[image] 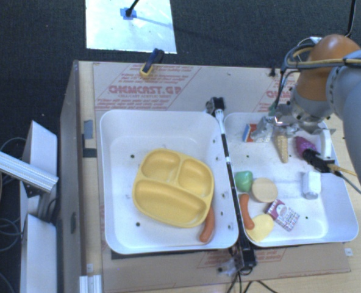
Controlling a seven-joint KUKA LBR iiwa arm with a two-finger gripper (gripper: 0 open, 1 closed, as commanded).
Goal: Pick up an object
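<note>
**Spotter:** Bins first. You have two on the bench (pixel 168 81). The left bin (pixel 116 182) carries a yellow divided tray (pixel 173 187) with a sausage (pixel 208 224) lying against its lower right corner. The right bin (pixel 339 221) holds the loose small things, and that is where your arm (pixel 351 78) has reached in from the right.

**Operator:** And the claw?

**Spotter:** Your claw (pixel 278 124) hangs over the far end of the right bin, close to a red and white packet (pixel 249 132) and just above a pale cone (pixel 282 148). From this slant I cannot tell how the claw is set, and nothing visibly sits in it, so don't count anything as picked up.

**Operator:** What should I aim at?

**Operator:** I mean, what's nearest?

**Spotter:** The cone and a purple piece (pixel 305 145) lie right under your wrist, so they look like the likely targets. Further toward you sit a green piece (pixel 243 180), a tan disc (pixel 264 190), a second sausage (pixel 246 211) along the divider, a yellow piece (pixel 261 227), a small red and white carton (pixel 283 214) and a white cylinder (pixel 311 184).

**Operator:** Any risk?

**Spotter:** The far-end things are crowded near the wall, probably leaving your claw little room, and the cone may roll.
</note>
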